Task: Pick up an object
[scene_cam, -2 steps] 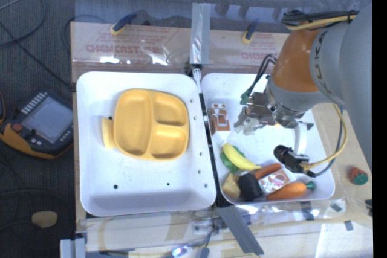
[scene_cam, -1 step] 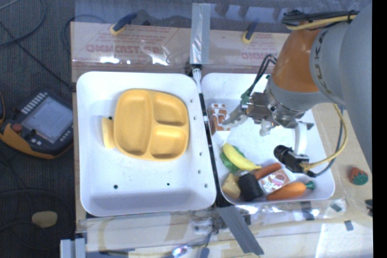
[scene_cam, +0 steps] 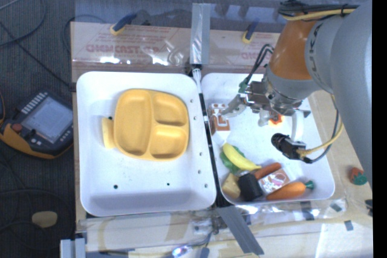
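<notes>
End effector [scene_cam: 242, 103]: over right bin [scene_cam: 320, 148], fingers apart, nothing between them.
Banana [scene_cam: 240, 158]: right bin's near side, beside carrot [scene_cam: 286, 191].
Left bin [scene_cam: 91, 148]: holds yellow divided plate [scene_cam: 151, 124].

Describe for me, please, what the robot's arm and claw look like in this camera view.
The arm is a thick, rounded grey body with an orange band above the wrist. Black and yellow cables run along it. The claw is a small metallic grey assembly.

Yellow divided tray [scene_cam: 151, 124] in left bin [scene_cam: 91, 190]; handheld pendant [scene_cam: 39, 124] on floor left.
</notes>
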Robot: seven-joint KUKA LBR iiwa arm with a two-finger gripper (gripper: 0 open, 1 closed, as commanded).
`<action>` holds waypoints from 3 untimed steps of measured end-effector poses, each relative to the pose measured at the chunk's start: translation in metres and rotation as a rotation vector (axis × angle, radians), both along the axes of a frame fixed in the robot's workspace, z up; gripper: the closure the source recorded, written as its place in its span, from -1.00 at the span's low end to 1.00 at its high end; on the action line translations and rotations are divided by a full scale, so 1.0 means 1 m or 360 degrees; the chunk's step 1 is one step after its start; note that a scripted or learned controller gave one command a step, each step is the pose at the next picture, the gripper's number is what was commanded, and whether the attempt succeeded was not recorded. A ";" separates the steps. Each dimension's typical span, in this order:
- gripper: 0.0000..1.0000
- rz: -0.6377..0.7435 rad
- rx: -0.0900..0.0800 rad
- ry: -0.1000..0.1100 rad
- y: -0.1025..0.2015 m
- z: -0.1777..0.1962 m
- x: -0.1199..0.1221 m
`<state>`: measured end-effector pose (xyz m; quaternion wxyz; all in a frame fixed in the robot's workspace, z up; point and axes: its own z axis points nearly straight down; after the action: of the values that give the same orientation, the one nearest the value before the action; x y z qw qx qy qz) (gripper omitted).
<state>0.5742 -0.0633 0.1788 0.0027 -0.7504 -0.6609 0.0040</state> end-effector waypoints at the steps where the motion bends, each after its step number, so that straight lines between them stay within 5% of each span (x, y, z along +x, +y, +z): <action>1: -1.00 -0.0232 -0.0003 -0.0059 -0.025 -0.057 0.031; 2: -1.00 -0.0126 0.0006 -0.0085 -0.030 -0.070 0.045; 3: -1.00 -0.0086 0.0005 -0.0078 -0.040 -0.070 0.064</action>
<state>0.6382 -0.1032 0.1090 -0.0121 -0.7678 -0.6404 -0.0156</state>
